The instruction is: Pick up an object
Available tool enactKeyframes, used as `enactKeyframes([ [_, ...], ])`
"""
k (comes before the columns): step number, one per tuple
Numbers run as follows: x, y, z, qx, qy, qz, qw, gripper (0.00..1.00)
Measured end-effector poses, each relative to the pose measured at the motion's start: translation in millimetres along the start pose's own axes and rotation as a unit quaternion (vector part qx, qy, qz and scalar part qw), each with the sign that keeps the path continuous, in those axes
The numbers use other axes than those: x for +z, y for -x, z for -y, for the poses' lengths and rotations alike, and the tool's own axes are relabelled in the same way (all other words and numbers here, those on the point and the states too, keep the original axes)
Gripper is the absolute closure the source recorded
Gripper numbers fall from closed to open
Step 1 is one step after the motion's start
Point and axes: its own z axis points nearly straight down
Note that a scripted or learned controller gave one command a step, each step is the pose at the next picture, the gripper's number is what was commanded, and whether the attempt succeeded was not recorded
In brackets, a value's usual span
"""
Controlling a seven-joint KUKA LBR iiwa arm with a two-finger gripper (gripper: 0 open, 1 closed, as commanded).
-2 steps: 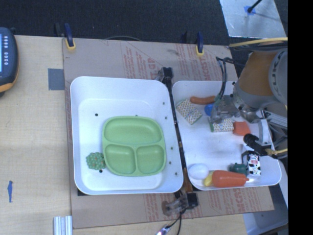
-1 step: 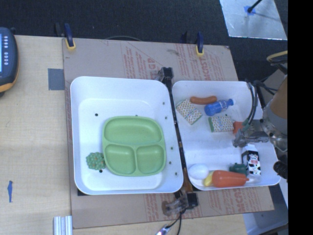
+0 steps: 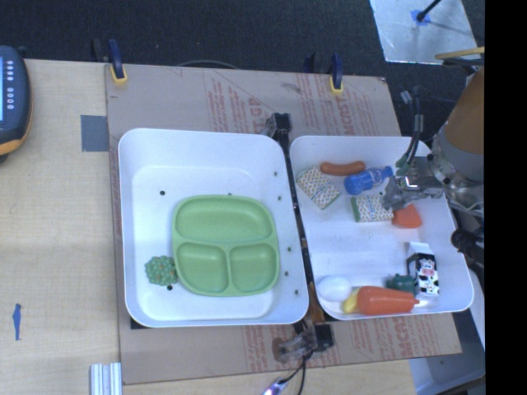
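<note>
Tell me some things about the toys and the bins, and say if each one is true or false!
1. The green plate lies in the left bin. True.
2. The green bumpy ball sits on top of the plate. False: it lies beside the plate, at its left edge, on the bin floor.
3. The toy carrot is in the right bin, near its front edge. True.
4. The claw hangs over the left bin. False: it is over the right bin, by the orange piece.
5. The little cow is in the left bin. False: it is in the right bin, close to the carrot.
</note>
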Motion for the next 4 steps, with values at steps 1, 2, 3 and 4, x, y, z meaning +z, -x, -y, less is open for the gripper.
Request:
enactKeyframes([
  [1,1,21,-36,0.001,-0.002,0.000,1.0000,1.00],
  [2,-6,42,-105,0.001,-0.001,0.001,1.0000,1.00],
  [3,45,42,-80,0.002,-0.007,0.000,1.0000,1.00],
  [4,75,33,-102,0.001,-0.004,0.000,1.0000,1.00],
])
